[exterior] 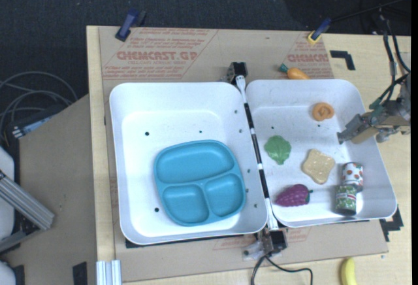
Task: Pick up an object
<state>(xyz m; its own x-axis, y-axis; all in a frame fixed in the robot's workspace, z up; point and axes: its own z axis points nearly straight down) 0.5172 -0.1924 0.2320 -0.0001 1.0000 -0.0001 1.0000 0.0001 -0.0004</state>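
here, my gripper (pixel 344 135) hung at the right bin's (pixel 297 90) right wall, and i could not tell its state. the toast slice (pixel 318 165) lay nearest, just left and toward the camera, a pale tan square lying flat between the green lettuce (pixel 278 149) and the cans (pixel 349 187).

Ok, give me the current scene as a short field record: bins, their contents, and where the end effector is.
left bin: holds a blue divided tray
right bin: holds five items
orange round piece: near the far right corner
green leafy piece: near the divider
toast slice: middle of the bin
purple grapes: near front edge
can: front right, lying on its side
end effector: over the right edge of the right bin, holding nothing visible
outside bins: small carrot behind right bin, banana at front
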